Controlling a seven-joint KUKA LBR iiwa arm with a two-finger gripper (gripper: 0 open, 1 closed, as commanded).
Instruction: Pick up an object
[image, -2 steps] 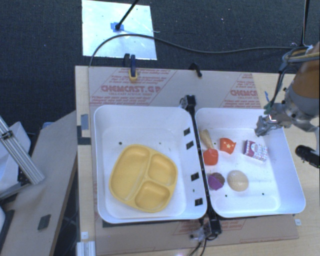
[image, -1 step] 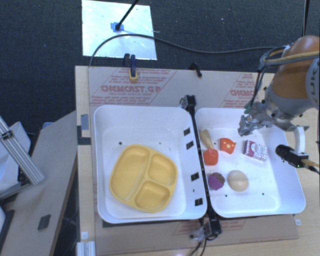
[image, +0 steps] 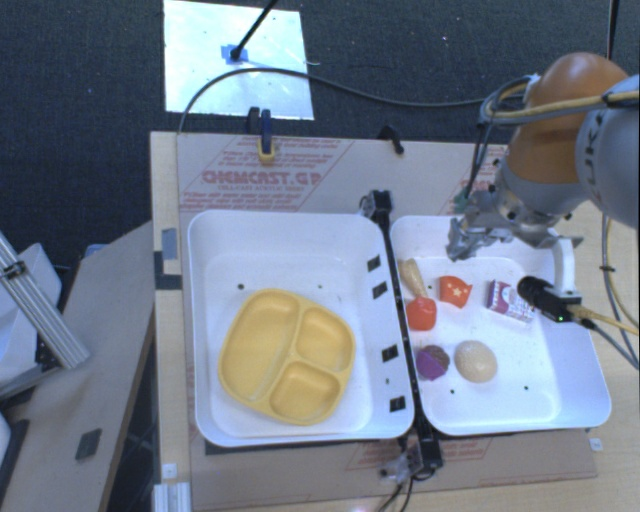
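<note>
**Desk:** What could go wrong from where you sit?

**Operator:** Crowding, mostly. I take the red piece (image: 455, 290) as my mark; it lies in the bin nearer the arm (image: 545, 385), and it is the likeliest thing to pick. An orange cup (image: 421, 314) sits just beside it on the side toward the other bin. A pale stick (image: 411, 275) is near it on that same side, a little farther back. A small box (image: 508, 301) lies near it on the arm's side. If I come down slightly off, I judge I would nudge a neighbour or catch two things at once. The red piece also looks wedge-shaped, so it could squirt out sideways under a squeeze.

**Desk:** And the rounder things?

**Operator:** A purple lump (image: 432, 361) and a pale egg (image: 476, 361) lie on the camera's side of the red piece, apart from it. I would expect either of them to roll.

**Desk:** How is the hand?

**Operator:** The gripper (image: 470, 242) hangs just beyond the red piece, on the far side and above it, touching nothing I can see. I cannot tell how wide it stands from this slant, and I make out nothing in its grasp.
</note>
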